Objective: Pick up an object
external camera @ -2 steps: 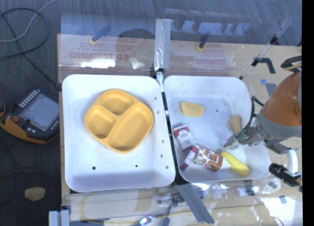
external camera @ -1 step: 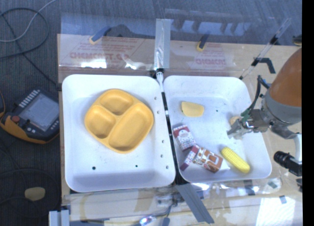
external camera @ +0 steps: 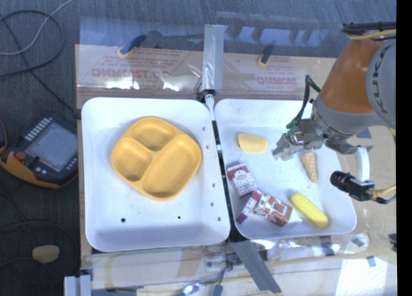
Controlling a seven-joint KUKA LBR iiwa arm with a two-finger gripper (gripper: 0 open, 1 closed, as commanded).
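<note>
While two-finger gripper is hovering in right white bin, holding nothing, finger state unclear, pale-yellow wedge is lying beside; pick pending.

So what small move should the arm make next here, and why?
Probably a short drop straight down with a slight shift toward the ice cream cone. The gripper sits in the right bin between the yellow wedge and the cone, with nothing visibly between its fingers, so no pick has happened yet.

Bright, even light; slightly soft focus.
</note>
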